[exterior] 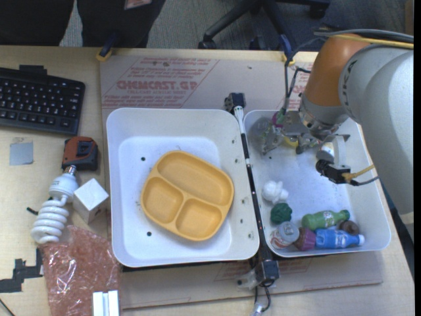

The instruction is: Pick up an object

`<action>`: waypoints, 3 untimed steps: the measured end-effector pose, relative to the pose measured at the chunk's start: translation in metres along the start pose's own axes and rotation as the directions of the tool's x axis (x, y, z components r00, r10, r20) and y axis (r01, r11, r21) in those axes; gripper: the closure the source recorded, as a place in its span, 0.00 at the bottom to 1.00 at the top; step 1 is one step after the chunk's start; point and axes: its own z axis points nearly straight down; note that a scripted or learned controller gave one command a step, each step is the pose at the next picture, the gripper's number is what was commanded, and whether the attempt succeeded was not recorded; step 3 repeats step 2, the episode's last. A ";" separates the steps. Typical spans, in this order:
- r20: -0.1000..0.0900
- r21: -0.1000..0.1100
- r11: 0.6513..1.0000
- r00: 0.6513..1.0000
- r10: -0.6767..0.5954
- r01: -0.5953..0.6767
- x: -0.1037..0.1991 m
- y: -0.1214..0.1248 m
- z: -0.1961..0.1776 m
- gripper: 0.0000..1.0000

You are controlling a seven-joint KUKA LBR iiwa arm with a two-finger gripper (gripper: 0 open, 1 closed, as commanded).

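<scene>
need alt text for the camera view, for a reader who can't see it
A grey robot arm with an orange band lowers its gripper into the back of the right bin, where small toys and a blue bottle are clustered along the front. The left bin holds a yellow divided plate; a keyboard and light bulb lie beside it.

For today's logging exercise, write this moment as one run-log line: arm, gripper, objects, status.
arm: over right bin | gripper: low at far end, fingers unclear | objects: heaped at near end, bottle among them | status: nothing seen held
</scene>
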 end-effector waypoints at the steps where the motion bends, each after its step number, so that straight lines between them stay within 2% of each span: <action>1: -0.002 0.000 1.000 1.000 0.001 -0.001 -0.001 0.000 0.000 0.00; 2: -0.003 0.005 1.000 1.000 0.000 0.000 -0.001 -0.001 -0.008 1.00; 3: -0.003 0.005 1.000 1.000 0.000 0.000 -0.001 -0.001 -0.008 1.00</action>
